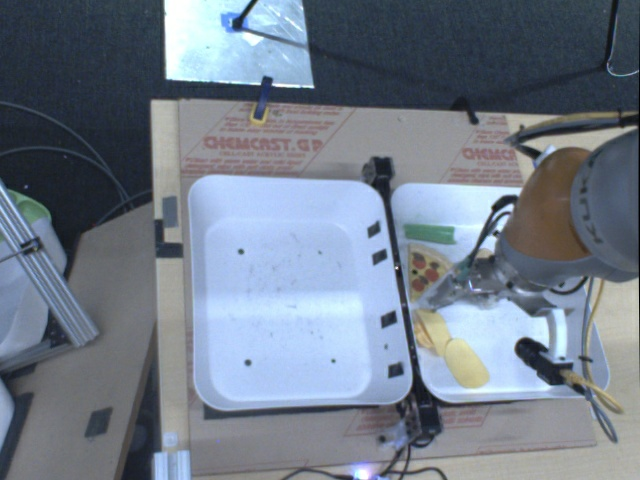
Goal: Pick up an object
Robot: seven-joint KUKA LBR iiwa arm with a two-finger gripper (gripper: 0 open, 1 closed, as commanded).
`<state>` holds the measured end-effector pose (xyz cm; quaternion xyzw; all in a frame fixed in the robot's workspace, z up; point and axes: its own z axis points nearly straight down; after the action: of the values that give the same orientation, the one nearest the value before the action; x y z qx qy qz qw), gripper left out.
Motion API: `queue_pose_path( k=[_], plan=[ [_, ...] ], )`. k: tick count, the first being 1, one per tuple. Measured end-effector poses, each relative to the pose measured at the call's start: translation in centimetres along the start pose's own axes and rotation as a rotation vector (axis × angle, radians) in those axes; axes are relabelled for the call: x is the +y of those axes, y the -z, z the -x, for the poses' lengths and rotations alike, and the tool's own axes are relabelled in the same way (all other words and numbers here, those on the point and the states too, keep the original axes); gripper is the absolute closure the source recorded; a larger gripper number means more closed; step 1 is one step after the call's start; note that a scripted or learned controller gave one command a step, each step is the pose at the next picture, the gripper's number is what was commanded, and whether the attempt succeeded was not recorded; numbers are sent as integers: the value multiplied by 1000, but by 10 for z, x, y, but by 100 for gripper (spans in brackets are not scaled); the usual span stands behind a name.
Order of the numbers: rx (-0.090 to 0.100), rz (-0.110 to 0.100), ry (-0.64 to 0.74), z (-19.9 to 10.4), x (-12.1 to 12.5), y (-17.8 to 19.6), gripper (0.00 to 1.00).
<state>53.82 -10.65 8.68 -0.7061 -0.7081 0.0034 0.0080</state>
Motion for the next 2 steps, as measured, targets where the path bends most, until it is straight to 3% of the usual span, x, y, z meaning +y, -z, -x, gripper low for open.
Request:
queue_pose_path(
  k=[1, 2],
  plan=[
    [-3, 30, 12, -87, 48, 104, 0],
    [-7, 19, -2, -69, 50, 98, 0]
  ],
)
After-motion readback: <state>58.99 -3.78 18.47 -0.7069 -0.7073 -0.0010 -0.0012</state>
